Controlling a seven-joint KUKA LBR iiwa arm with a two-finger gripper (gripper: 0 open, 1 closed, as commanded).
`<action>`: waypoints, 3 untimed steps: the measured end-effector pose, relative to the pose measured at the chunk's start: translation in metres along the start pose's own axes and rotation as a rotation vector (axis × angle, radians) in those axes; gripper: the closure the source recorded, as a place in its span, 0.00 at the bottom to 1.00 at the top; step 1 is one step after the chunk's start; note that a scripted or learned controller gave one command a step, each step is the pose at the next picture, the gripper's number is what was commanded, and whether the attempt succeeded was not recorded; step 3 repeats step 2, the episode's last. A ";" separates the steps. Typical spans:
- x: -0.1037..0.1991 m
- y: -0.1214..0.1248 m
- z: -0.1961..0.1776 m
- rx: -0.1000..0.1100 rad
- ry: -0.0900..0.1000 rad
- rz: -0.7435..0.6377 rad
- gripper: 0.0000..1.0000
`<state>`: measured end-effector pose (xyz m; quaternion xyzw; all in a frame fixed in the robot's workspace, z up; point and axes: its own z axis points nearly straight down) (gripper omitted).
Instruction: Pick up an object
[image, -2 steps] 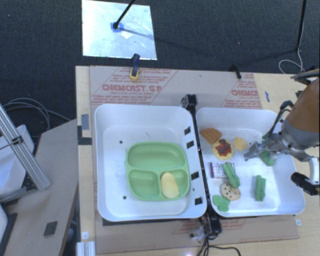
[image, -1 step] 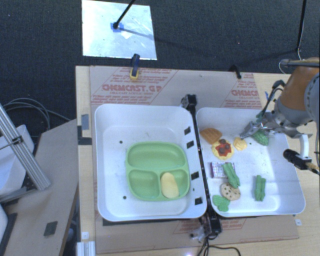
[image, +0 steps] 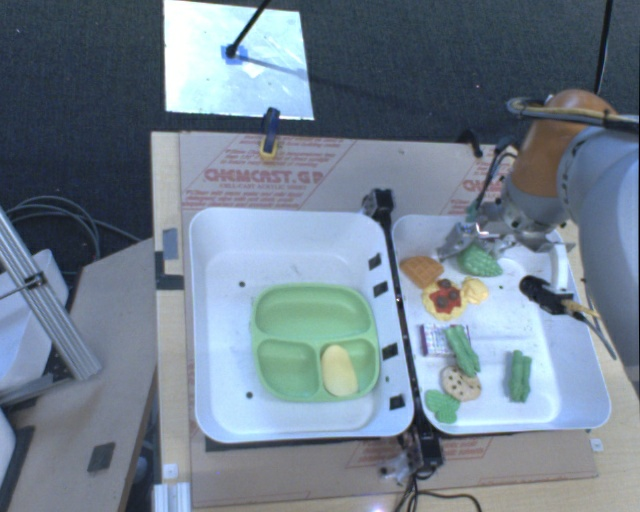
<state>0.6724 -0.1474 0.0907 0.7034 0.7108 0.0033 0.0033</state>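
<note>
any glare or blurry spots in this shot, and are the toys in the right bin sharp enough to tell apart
Camera view: glare washes out the shiny sheet at the top; the arm at right is soft and blurred; the claw is too smeared to read; the green tray and the toys, such as the cookie, are fairly sharp, with soft shadows.

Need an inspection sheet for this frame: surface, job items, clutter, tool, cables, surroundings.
Surface: two white bins, left bin, right bin, on a board.
Job's things: green tray in the left bin, yellow piece in its lower right compartment; toy foods in the right bin, including a waffle and a cookie.
Clutter: nothing seen.
Tool: tool over the right bin's top, by a green piece.
Cables: cables at left.
Surroundings: dark carpet, shiny sheet.
</note>
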 end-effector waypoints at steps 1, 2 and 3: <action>-0.005 -0.002 -0.010 0.001 -0.003 0.002 1.00; 0.045 -0.041 -0.090 0.002 0.001 0.002 1.00; 0.045 -0.041 -0.090 0.002 0.001 0.002 1.00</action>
